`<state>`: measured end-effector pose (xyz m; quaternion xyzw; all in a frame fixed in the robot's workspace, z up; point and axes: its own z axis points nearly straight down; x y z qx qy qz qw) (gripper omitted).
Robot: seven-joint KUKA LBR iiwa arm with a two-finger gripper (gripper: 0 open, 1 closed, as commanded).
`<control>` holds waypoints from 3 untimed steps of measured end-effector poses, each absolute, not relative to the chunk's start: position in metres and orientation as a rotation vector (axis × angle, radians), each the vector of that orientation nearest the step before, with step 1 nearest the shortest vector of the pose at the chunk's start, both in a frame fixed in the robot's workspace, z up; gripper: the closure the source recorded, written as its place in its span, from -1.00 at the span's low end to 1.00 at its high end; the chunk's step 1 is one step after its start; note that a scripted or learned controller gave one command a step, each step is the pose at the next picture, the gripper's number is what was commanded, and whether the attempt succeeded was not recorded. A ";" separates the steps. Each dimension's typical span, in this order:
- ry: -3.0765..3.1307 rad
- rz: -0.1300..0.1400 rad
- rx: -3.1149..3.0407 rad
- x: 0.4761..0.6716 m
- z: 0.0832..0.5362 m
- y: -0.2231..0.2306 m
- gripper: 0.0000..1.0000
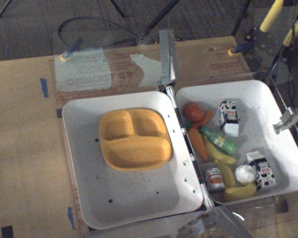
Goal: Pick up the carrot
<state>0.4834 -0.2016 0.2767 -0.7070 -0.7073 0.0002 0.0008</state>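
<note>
The carrot (197,143) lies in the right bin (272,121), pressed along that bin's left wall, well apart from the tool (289,119) and on the far side of the bin from it. Just above the carrot sits a red tomato-like piece (196,112), touching or nearly touching its upper end. On the carrot's tool-ward side a green bottle (220,140) lies tilted, and below that a yellow banana (223,157) runs down toward a small can (215,179) with a red label. A second banana (239,191) lies along the bin's lower edge, beside a white round object (245,173) and a cow-patterned milk carton (262,171). Another such carton (229,117) stands between the tomato piece and the tool.

The tool hangs at the bin's right rim, small and partly blurred; whether it is released or clenched cannot be told, and nothing shows between its tips.

Farther still, in the left bin (93,188), rests an orange divided plate (135,138). Both bins sit on the bench (26,175).
</note>
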 end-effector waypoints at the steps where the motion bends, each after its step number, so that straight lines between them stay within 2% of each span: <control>1: -2.583 -0.001 -1.788 0.480 0.152 -0.171 -1.00; 2: -2.896 -0.002 -1.241 0.486 0.087 -0.128 -1.00; 3: -2.952 -0.002 -1.089 0.481 0.219 -0.164 -1.00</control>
